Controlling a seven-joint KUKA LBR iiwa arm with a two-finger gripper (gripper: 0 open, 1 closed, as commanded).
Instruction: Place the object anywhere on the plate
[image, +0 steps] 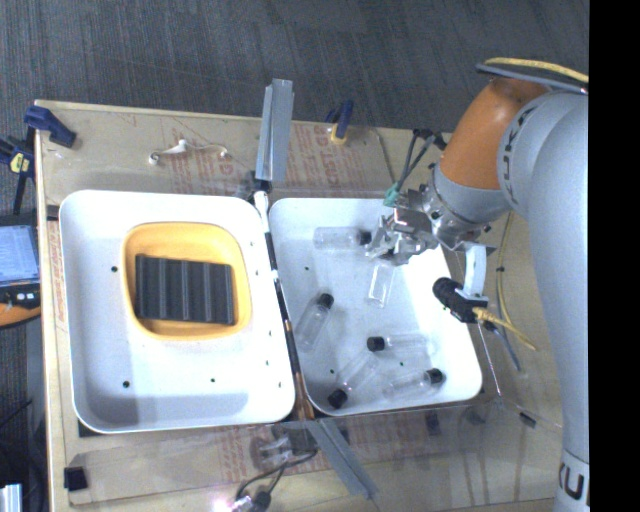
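Several clear vials with black caps lie in the right bin (455, 385). One vial (378, 285) sits just below my gripper (392, 245), and whether it is held or lying on the bin floor is unclear. Another vial (338, 238) lies just left of the gripper. More vials are nearer the front: one (314, 318) at the left, one (400, 346) in the middle, two (352, 383) (412, 381) by the front wall. The yellow plate (180, 236) rests in the left bin (90, 380) with a dark grey ridged block (186, 290) on it.
The two bins meet along a raised wall (278, 300) between the plate and the gripper. A grey metal bar (272, 130) stands behind the bins, and clamps (340, 118) and cables sit on the wooden bench around them.
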